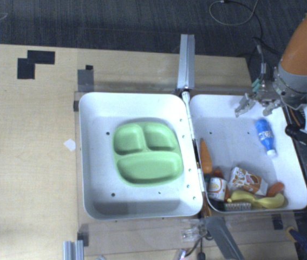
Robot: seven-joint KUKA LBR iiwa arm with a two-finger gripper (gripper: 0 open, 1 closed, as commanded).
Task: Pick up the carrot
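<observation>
An orange carrot (205, 155) lies along the left wall of the right bin (223, 118), its tip pointing toward the far side. My gripper (257, 105) hangs over the far right part of that bin, well apart from the carrot. Its two fingers (243, 106) are spread, with nothing between them.
A blue and white bottle (265, 136) lies just below the gripper. At the right bin's near edge crowd a small can (216, 187), a printed packet (246, 181), a banana (257, 201) and a reddish piece (275, 188). The left bin (93, 145) holds a green divided plate (147, 151).
</observation>
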